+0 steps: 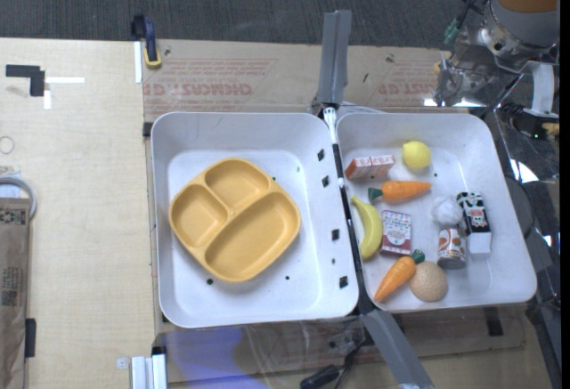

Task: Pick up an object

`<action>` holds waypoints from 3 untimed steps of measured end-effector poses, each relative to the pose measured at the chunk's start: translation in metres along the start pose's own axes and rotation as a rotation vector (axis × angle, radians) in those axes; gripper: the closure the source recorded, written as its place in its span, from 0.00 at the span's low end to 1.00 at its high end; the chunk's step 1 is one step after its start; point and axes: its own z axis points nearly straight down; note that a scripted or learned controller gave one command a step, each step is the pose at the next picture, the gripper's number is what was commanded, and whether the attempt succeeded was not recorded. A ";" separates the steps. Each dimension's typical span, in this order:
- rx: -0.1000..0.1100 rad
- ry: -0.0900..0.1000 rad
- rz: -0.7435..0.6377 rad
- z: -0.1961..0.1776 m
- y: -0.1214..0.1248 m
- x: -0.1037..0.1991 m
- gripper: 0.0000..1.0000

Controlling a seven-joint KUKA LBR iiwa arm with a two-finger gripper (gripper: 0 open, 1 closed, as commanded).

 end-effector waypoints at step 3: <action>-0.003 -0.001 -0.150 -0.005 -0.001 0.014 1.00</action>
